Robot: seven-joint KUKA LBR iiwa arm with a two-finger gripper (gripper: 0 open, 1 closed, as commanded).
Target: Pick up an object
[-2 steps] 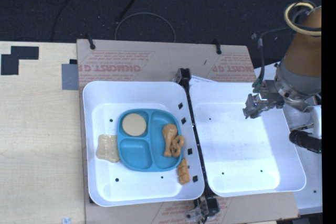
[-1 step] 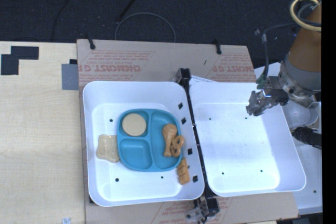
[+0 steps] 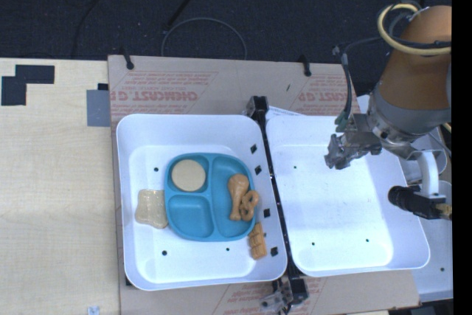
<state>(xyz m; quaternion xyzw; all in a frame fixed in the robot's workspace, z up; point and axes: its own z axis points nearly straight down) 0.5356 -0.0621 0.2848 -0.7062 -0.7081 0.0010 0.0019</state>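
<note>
Tan toy food pieces sit in the left bin (image 3: 140,136), well to the left of the hand (image 3: 338,156), which hangs over the right bin (image 3: 413,247); I cannot tell its state. A pretzel (image 3: 241,197) and a round cookie (image 3: 188,175) rest on a blue tray (image 3: 193,221), a bread slice (image 3: 151,208) touches its far edge, and a small knobbly piece (image 3: 257,240) lies nearer. All look light and stiff (probably plastic); the pretzel's narrow middle seems the easiest place to pinch.

Hand (image 3: 337,156) above right bin (image 3: 354,247); blue tray (image 3: 198,221) in left bin (image 3: 140,136).
</note>
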